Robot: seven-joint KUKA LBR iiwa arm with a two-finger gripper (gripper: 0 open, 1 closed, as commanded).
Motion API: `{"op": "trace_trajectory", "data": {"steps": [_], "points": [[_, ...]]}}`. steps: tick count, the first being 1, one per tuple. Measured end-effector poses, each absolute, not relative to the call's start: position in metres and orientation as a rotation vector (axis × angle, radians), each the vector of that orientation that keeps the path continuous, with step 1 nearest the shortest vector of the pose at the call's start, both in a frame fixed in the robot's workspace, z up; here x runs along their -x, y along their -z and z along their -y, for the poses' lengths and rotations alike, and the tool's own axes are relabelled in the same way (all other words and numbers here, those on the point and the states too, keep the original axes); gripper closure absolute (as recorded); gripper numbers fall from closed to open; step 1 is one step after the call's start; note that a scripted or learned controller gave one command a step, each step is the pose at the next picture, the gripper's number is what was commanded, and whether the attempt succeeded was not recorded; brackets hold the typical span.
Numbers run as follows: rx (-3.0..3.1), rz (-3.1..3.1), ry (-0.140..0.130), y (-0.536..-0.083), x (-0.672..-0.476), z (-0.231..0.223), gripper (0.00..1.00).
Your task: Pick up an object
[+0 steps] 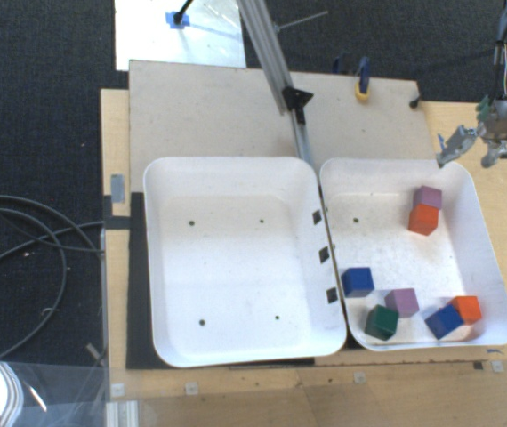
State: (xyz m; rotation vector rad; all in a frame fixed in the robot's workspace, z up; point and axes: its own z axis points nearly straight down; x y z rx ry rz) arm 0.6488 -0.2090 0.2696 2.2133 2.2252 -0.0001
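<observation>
Here the gripper hangs at the right edge of the frame, just past the upper right corner of the right bin, its two fingers spread apart with nothing between them. Nearest it, lower and to the left inside that bin, an orange cube touches a pale purple cube. Both are small, matte blocks.

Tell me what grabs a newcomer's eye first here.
The bright blocks clustered in the right bin: a purple block touching an orange block near its far side, with blue, green, purple and orange ones along the near edge. The hand hangs open above that bin's far right corner.
</observation>
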Motion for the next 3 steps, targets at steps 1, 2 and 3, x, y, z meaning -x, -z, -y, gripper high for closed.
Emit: {"op": "trace_trajectory", "data": {"steps": [1, 2, 3], "points": [[-2.208, -2.224, -0.006, -0.307, -0.672, 0.214, 0.00], [-2.221, -2.227, 0.004, -0.179, -0.662, 0.213, 0.00], [-2.221, -2.226, 0.004, -0.087, -0.636, 0.214, 0.00]]}}
